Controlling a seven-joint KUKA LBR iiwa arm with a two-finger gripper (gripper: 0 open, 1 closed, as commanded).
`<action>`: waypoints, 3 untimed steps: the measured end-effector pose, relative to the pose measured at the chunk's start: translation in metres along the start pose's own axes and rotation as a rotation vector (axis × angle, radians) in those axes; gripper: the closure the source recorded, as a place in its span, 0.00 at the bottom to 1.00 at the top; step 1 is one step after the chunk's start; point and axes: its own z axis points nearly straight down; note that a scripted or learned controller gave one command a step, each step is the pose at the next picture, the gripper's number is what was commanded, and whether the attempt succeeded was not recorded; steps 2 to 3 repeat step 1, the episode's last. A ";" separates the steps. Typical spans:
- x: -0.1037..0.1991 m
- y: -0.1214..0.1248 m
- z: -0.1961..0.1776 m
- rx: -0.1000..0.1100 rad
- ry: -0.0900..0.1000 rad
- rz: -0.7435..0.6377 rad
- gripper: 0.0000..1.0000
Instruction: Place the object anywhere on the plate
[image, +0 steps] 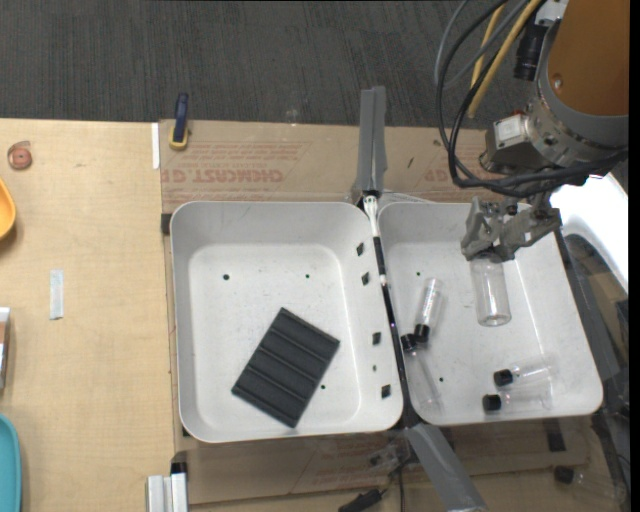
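Observation:
A black ribbed plate (287, 366) lies flat and askew in the left bin (200, 300). My gripper (490, 256) hangs over the upper part of the right bin (570, 330). A clear vial (493, 297) points downward from it, its top end pinched between the fingers. The vial is over the right bin, well to the right of the plate.
A clear vial with a black cap (424, 315) lies near the right bin's left wall. Two more capped vials (520, 386) rest at that bin's near right corner. A raised divider (382, 290) separates the bins. Cables trail from the arm above.

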 end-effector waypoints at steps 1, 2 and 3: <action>-0.062 -0.131 0.027 0.001 -0.002 0.047 1.00; -0.062 -0.131 0.027 0.001 -0.002 0.047 1.00; -0.062 -0.131 0.027 0.001 -0.002 0.047 1.00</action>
